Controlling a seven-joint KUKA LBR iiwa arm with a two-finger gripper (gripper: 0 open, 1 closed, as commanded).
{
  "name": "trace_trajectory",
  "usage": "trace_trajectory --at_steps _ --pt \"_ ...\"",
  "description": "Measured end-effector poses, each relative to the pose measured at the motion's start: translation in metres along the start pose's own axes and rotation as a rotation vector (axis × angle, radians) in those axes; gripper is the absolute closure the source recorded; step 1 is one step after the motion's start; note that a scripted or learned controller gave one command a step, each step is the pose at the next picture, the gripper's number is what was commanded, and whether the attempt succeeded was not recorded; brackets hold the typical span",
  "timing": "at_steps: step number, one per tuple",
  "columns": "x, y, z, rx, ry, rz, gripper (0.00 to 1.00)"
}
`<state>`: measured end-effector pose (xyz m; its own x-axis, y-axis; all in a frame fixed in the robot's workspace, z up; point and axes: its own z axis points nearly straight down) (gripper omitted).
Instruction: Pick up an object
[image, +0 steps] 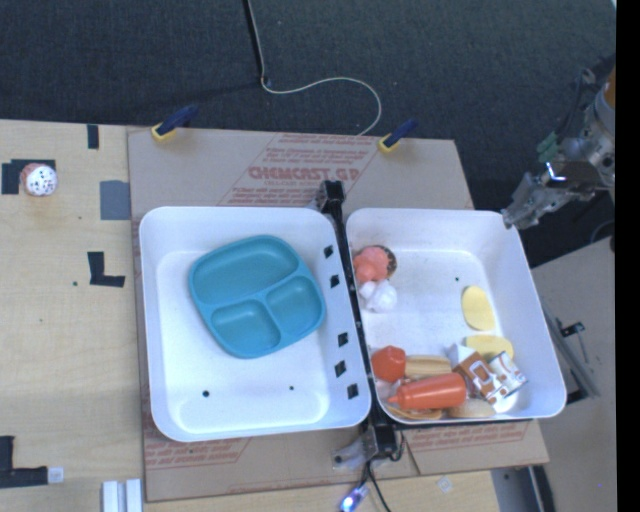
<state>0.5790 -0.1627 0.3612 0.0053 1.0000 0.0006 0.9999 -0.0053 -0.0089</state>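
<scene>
Fingers (522, 207) hang off the right bin's (430, 222) far right corner; released or clenched, I cannot tell. Best target looks like the yellow piece (478, 307), lying alone near the right wall — drop straight down, straddle it. It sits well apart, leftward and nearer the camera.
</scene>
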Motion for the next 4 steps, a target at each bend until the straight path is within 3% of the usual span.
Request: trace_trajectory --at_steps 1,2,3,4 --pt "-0.015 -0.077 0.021 -0.003 0.0 -0.002 1.0" --pt "-0.019 -0.037 0.079 -0.003 0.0 -0.006 1.0" --pt "-0.065 -0.094 0.099 -0.003 -0.002 0.001 1.0" --pt "-0.061 -0.049 0.135 -0.007 -0.001 -0.007 1.0"
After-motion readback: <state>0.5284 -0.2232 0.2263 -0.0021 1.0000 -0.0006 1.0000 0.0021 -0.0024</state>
